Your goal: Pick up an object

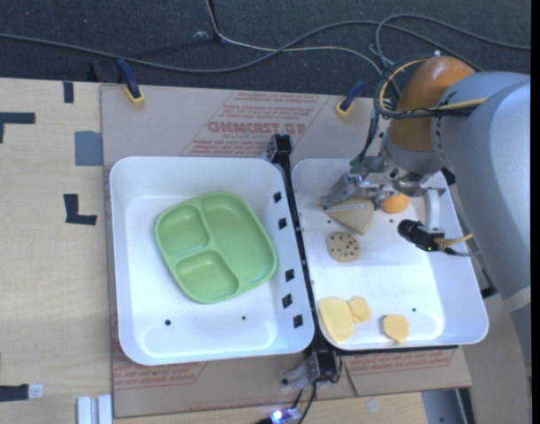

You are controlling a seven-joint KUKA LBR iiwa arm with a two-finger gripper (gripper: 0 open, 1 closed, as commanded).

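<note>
My gripper [351, 190] is low in the far part of the right bin [446, 281], directly over the far edge of a beige wedge-shaped piece [356, 217]. A small orange ball [394, 204] lies just right of the gripper. A round chocolate-chip cookie [343, 246] rests just in front of the wedge. Near the bin's front lie a large pale yellow piece [337, 319], a smaller yellow piece [360, 308] touching it, and an orange-yellow disc [395, 327].
The left bin [133, 237] holds a green three-compartment plate [215, 246]. A black divider [287, 228] runs between the bins. The arm's grey body [495, 166] overhangs the right bin's right side, and cables [433, 237] trail near the wrist.
</note>
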